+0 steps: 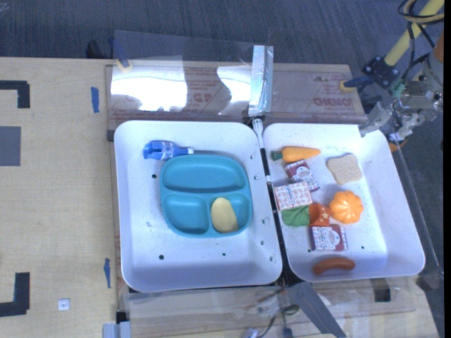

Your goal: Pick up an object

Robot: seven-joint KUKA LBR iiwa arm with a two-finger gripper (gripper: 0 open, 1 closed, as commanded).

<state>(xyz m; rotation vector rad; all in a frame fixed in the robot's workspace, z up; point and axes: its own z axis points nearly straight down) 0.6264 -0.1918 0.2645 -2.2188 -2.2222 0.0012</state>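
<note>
Right bin (pixel 403 189), nearest first: sausage (pixel 333 265) at the near wall; printed carton (pixel 328 239), lettering too small to read; orange pumpkin (pixel 346 206) touching a red piece (pixel 318 213) and a green piece (pixel 296 216); two more small cartons (pixel 287 196) (pixel 301 170), print illegible; bread slice (pixel 344 168); carrot (pixel 300 153) at the far side. Left bin (pixel 134 210): blue divided tray (pixel 201 189) holding a yellow lemon-like piece (pixel 224 215); blue bottle (pixel 163 150) behind. Gripper (pixel 394 115) hangs over the right bin's far right corner, well apart from all items; finger state cannot be told. Risks, as judged: crowded middle items invite double contact or a nudge; the sausage by the wall leaves little finger room. Cardboard (pixel 310 94) beyond carries red lettering, unreadable.
</note>
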